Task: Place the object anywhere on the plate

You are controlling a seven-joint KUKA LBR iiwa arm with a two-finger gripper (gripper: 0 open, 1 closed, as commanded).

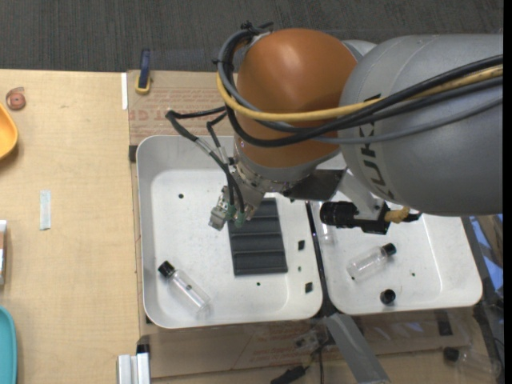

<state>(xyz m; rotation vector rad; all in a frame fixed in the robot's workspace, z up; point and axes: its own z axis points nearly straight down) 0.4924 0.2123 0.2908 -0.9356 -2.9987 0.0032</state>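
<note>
A clear vial with a black cap (pixel 182 285) lies on its side in the front left corner of the left bin (pixel 160 182). A second clear vial with a black cap (pixel 372 261) lies in the right bin (pixel 448 286), with a small black cap (pixel 388 297) just in front of it. My gripper (pixel 258 245) reads as a dark ribbed block hanging below the orange wrist band, over the middle of the left bin. It stands to the right of and behind the first vial, apart from it.
The big grey arm covers the back of both bins and the ridge between them. On the wooden bench to the left are an orange dish edge (pixel 5 134), a teal edge (pixel 5 346) and a small pale strip (pixel 45 210).
</note>
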